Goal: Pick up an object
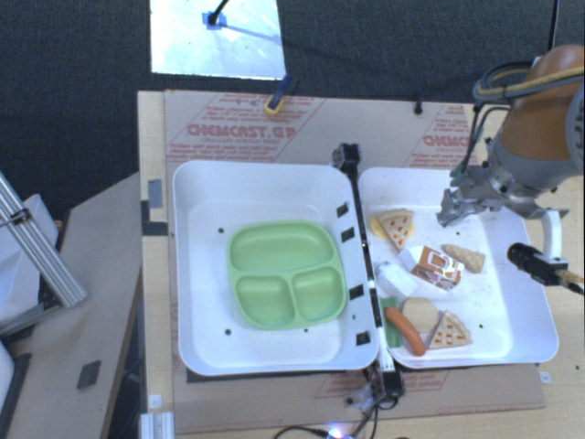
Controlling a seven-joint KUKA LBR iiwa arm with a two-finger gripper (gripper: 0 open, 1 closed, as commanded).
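Wooden bench [110,245] under two white bins. Nearest, the right bin [526,337] crowds its toys low: an orange plastic carrot [405,329], a pizza wedge [448,333], a small orange-and-white carton [437,268]. The green three-compartment tray [283,273] fills the left bin. Farther back, the gripper [454,210] hangs over bare bin floor beside another pizza slice [395,226]; jaws holding nothing, spread unclear — can't tell.

The gripper [454,210] hovers over the right bin [526,332], just above a pizza slice [395,226] and a small carton [437,267]. A carrot [405,330] and another pizza slice [448,333] lie near the front edge. The left bin [196,245] holds a green divided plate [283,273].
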